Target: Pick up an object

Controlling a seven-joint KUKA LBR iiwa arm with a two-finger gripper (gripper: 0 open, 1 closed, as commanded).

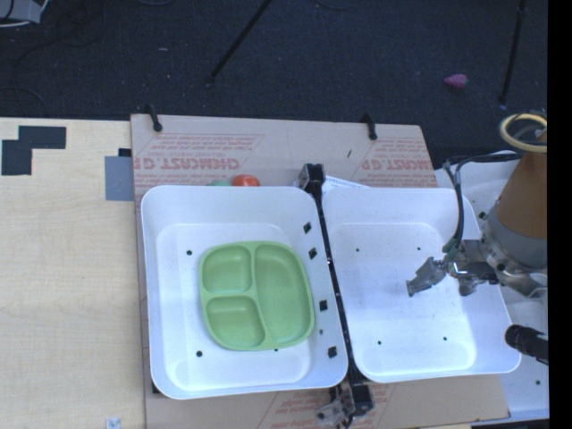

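Over the right-hand white bin (393, 329), toward its far-right side, hangs the gripper (427, 277), a cluster of grey metal parts whose angular tip points left across the bin's smooth plastic floor; whether its fingers stand apart or together cannot be told from this slanted view, and nothing is seen between them. Behind the gripper, to its right, the arm (527, 213) rises as a broad cylinder with an orange band above a grey wrist collar, and a black cable (458, 204) loops up from the wrist. Well to the gripper's left, in the other white bin (165, 329), lies the green divided plate (256, 295), a rounded, matte plastic tray with three shallow compartments, lying flat on the bin floor and turned slightly askew. Between the gripper and the plate runs the black divider (326, 275) where the two bins meet, with small black clips along it. Farther away beyond the left bin's far rim, a small orange-red rounded object (245, 181) sits on the brown cardboard sheet (268, 155) that bears reversed red printing and underlies both bins. Far left of the gripper, pale wood-grain bench top (63, 284) shows, with dark carpet (268, 43) beyond.
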